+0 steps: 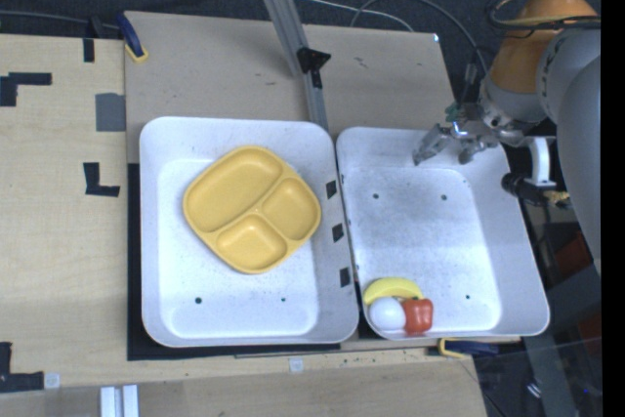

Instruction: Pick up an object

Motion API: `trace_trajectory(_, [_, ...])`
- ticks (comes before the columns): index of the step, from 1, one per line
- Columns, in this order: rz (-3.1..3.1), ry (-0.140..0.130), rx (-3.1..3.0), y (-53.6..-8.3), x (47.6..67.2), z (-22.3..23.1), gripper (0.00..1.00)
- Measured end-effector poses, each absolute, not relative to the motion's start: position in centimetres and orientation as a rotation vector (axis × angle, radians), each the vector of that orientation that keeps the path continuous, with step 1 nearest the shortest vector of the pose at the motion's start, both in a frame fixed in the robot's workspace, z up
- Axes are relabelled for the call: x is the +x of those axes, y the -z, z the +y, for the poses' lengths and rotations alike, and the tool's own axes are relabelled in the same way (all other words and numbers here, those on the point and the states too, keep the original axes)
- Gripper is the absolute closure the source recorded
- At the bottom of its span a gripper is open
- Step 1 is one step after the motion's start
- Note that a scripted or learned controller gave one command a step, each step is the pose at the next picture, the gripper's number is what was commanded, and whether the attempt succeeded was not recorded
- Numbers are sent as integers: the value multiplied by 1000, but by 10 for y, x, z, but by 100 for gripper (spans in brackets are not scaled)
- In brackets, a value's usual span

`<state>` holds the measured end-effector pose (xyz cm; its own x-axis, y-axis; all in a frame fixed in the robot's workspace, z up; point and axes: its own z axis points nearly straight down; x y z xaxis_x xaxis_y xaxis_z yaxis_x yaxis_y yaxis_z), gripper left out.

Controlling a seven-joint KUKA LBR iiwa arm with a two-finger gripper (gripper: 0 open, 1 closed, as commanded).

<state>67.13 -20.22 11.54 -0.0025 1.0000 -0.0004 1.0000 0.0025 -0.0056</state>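
Robotics lab, taped plywood bench (59,210), two white bins (156,308), loose cables (391,5)

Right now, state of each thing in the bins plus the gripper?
Yellow divided plate: flat in left bin, right side up, compartments bare.
Yellow piece, white ball, red piece: clustered in right bin's near-left corner.
Gripper: open, over right bin's far edge, holding nothing.

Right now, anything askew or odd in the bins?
Nothing spilled or damaged. The yellow divided plate lies rotated askew in the left bin. In the right bin, a yellow piece, white ball and red piece crowd its near-left corner.
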Motion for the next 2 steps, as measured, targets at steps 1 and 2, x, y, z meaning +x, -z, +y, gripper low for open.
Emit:
trace_trajectory(1, [-2226,-4,-2218,-129,673,-202,100])
trace_trajectory(2, [-2226,4,-2224,-193,673,-206,100])
